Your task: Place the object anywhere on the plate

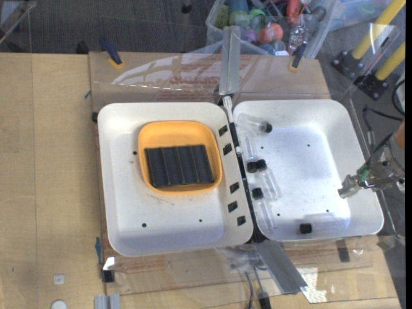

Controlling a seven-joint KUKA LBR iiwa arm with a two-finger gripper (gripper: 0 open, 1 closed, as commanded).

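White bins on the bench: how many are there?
2. The left white bin holds an orange plate with a dark ridged object lying on it. The right white bin sits beside it, with the hand at its right rim.

Two white bins sit side by side, the left bin (122, 192) and the right bin (322, 140). One orange plate (180, 132) holds one black ribbed object (179, 166). One clear tub of toys (270, 8) stands at upper right.

I can read no text, label, brand or number anywhere in my view. The faint reddish marks on the clear sheet (187, 76) at the far side are too blurred to read.
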